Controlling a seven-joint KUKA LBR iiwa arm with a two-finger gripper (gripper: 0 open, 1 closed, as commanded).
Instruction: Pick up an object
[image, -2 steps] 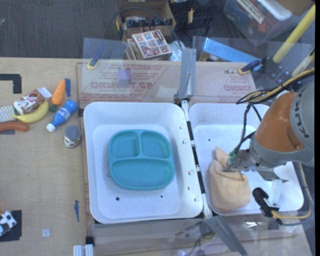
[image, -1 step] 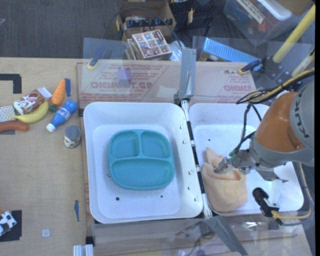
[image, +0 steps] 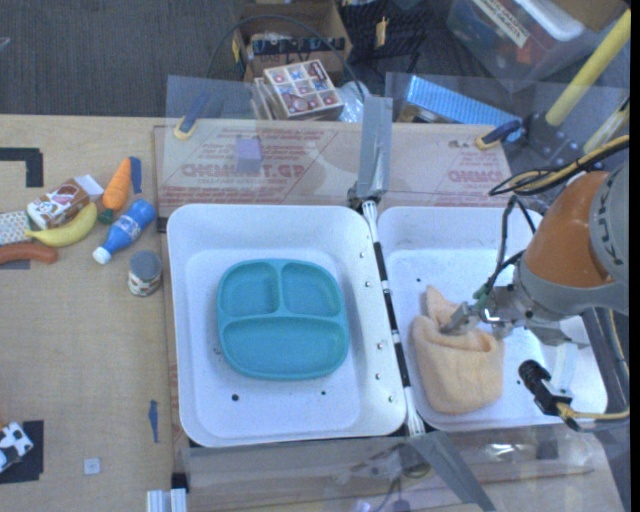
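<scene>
A tan, crumpled cloth (image: 455, 365) lies in the right bin (image: 440, 250), against its left wall. My gripper (image: 462, 319) is down on the cloth's upper edge, reaching in from the right, and its tip touches the fabric. The cloth bunches up to a peak just left of the tip. A teal divided plate (image: 283, 318) lies flat in the middle of the left bin (image: 200, 300).
On the bench left of the bins lie a banana (image: 62, 230), a carrot (image: 119, 184), a blue-and-white bottle (image: 125, 230), a small can (image: 145, 272) and a few other toys. Boxes and clutter stand behind the bins.
</scene>
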